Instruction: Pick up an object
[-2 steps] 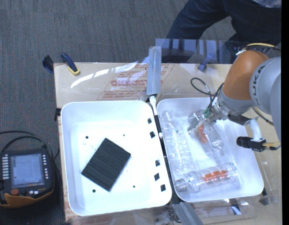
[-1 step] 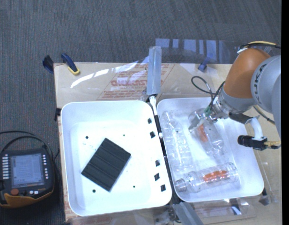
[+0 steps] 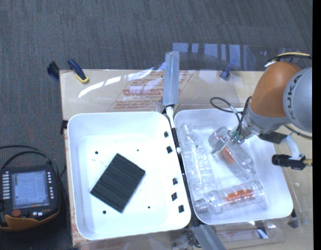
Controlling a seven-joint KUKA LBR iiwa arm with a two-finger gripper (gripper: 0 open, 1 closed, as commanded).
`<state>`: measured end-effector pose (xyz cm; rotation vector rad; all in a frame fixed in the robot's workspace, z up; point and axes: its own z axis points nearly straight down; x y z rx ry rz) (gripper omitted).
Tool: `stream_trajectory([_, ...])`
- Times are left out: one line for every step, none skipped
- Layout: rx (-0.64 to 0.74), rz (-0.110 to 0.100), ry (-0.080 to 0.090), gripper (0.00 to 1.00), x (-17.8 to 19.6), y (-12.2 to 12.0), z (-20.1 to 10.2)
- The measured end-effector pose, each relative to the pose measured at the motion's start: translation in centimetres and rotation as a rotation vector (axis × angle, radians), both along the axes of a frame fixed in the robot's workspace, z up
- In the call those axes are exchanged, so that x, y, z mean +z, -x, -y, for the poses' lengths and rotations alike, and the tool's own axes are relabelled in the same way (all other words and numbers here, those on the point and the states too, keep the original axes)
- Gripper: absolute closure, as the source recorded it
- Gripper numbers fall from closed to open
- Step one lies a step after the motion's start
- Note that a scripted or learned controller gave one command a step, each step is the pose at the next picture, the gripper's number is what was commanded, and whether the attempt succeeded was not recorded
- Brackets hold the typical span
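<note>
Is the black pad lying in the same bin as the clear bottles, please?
No, the black pad lies alone in the left bin, while the clear bottles lie in the right bin.

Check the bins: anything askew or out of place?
Nothing damaged or spilled. The clear bottles in the right bin lie on their sides at mixed angles, and the black slab sits skewed in the left bin.

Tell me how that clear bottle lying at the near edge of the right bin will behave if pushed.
The clear bottle lies on its side, so it will probably roll. It looks like thin plastic, likely light and easily dented. Its glossy wall may slip in the gripper.
</note>
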<state>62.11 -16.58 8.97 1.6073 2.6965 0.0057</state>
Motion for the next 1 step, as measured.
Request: stream_trajectory([0.048, -0.003, 0.001, 1.0, 9.67, -2.39, -0.79])
